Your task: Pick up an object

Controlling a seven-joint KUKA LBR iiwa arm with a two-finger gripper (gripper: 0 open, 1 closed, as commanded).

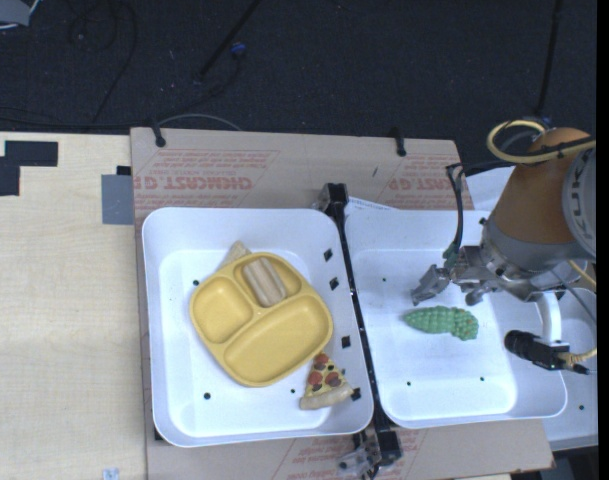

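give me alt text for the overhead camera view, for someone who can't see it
The gripper hovers over the right bin, just above a green bumpy toy. The left bin holds a yellow divided plate with a hot dog in one compartment, and a toy pizza slice beside the plate.

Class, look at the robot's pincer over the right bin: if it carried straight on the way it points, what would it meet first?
Probably the green toy, lying just below the pincer on the right bin's floor. Depth is unclear from this slanted view, so it might pass beside the toy and meet the floor.
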